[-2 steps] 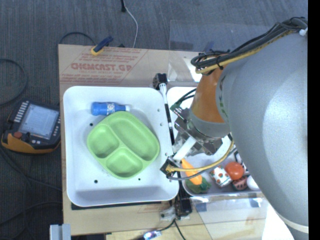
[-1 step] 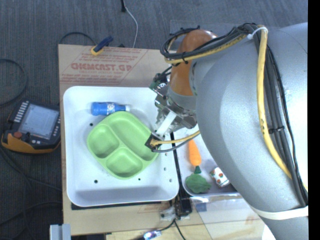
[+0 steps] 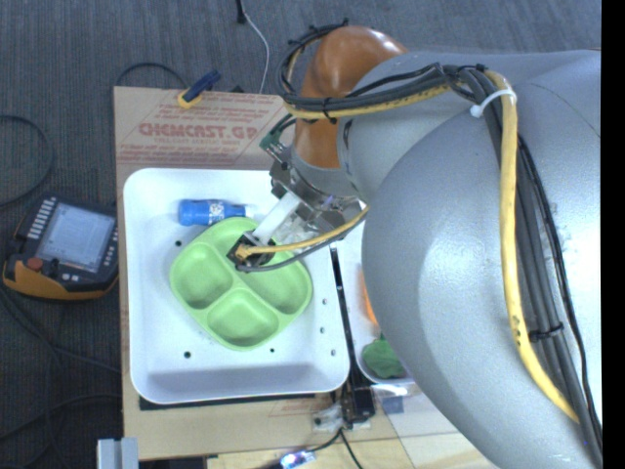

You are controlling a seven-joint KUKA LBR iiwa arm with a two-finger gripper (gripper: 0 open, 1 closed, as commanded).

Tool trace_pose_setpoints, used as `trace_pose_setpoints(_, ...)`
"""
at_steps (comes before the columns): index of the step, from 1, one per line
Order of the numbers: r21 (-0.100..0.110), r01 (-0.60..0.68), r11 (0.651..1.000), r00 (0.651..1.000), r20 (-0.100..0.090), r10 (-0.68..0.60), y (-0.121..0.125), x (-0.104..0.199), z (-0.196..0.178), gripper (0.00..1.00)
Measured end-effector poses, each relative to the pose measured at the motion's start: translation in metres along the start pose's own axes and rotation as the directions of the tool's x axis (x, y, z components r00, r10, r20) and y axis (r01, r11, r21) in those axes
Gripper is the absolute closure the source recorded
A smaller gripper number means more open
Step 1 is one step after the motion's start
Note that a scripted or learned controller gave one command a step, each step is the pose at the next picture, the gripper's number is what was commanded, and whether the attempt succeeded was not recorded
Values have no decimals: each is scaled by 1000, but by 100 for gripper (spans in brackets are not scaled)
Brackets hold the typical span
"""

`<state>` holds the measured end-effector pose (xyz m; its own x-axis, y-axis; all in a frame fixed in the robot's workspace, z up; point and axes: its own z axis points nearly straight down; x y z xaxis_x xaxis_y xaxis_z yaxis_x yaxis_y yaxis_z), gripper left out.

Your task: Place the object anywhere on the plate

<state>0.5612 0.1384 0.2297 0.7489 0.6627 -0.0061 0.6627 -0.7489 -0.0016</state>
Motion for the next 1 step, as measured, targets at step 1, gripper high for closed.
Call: trace_pose_setpoints(1,-1,-2,1000,1000,3,2,1,-1,1,0)
